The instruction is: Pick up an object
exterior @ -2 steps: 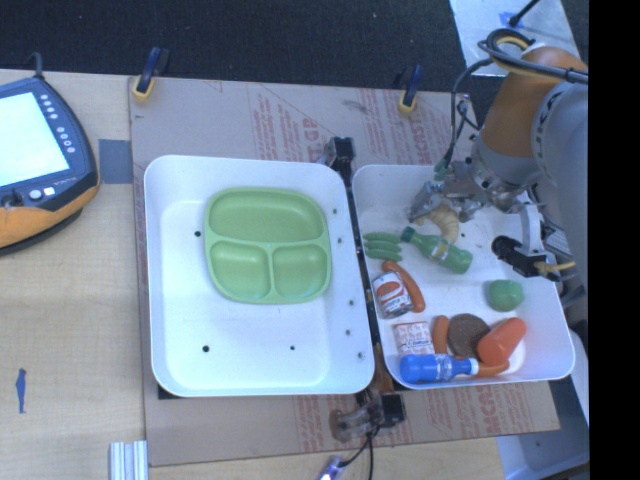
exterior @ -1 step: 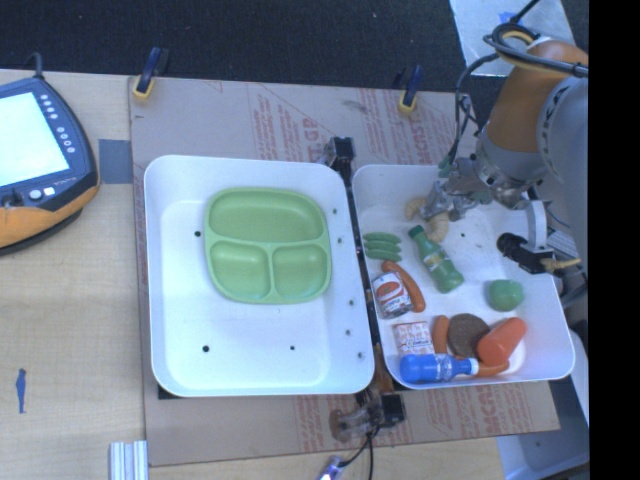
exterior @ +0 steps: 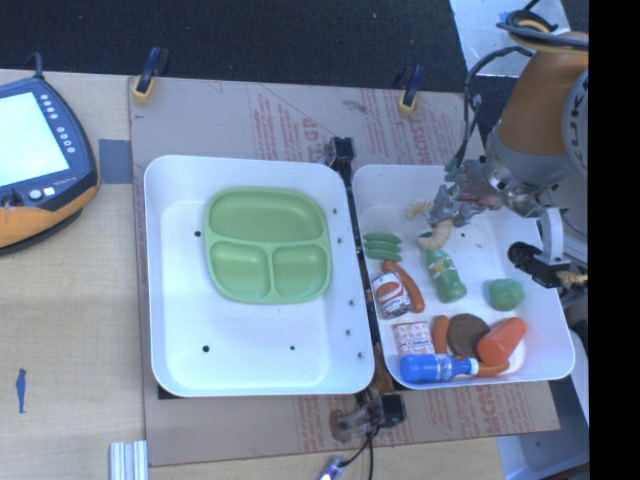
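Where red print crosses the cardboard (exterior: pixel 300 128), unreadable, can (exterior: pixel 390 292) label blurred

The arm (exterior: pixel 545 98) is a thick rounded body with a broad orange band above a grey wrist, black cables looping over its top and down its side, and a small metallic grey tool (exterior: pixel 447 206) of cluttered parts at its end.

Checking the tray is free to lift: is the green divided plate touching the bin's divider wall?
Apart. The camera view shows white bin floor between the green divided plate and the divider wall.
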### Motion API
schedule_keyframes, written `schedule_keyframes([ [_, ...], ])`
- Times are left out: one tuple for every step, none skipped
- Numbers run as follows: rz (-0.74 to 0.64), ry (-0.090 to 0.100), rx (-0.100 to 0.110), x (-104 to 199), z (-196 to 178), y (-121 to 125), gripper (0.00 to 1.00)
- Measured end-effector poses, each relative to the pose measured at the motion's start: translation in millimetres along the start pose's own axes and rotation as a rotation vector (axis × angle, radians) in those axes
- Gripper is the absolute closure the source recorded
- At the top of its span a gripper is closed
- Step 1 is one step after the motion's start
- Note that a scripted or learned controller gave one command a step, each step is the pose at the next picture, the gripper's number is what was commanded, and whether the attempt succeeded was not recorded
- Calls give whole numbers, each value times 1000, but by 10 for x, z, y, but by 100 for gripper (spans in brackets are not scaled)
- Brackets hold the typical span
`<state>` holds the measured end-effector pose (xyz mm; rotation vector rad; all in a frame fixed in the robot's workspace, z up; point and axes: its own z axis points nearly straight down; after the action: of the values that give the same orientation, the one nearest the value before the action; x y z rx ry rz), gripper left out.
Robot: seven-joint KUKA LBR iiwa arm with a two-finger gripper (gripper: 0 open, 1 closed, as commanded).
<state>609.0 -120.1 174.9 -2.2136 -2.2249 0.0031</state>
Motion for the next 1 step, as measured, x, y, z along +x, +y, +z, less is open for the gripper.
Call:
schedule_keyframes([
  [-1,-1,2,577,-166,-275,100],
])
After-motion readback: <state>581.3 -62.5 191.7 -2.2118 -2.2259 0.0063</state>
